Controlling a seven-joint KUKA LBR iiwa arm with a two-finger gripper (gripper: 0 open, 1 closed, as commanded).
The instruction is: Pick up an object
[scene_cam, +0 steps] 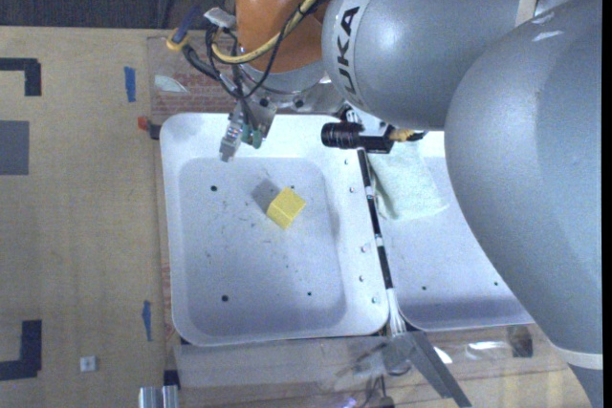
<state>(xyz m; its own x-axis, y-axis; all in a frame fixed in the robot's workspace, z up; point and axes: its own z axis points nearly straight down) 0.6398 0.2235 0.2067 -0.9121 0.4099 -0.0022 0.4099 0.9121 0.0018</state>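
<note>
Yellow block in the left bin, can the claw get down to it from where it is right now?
Probably yes: the yellow block lies alone on the left bin floor, the claw above it.

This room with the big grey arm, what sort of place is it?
Probably a robotics lab test bench: a KUKA arm over two white bins, one holding a yellow block, with blue tape marks on the bench.

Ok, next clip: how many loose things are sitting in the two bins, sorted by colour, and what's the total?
Yellow: 1, the yellow block in the left bin
Pale green-white: 1, the crumpled cloth in the right bin
Total: 2
</note>
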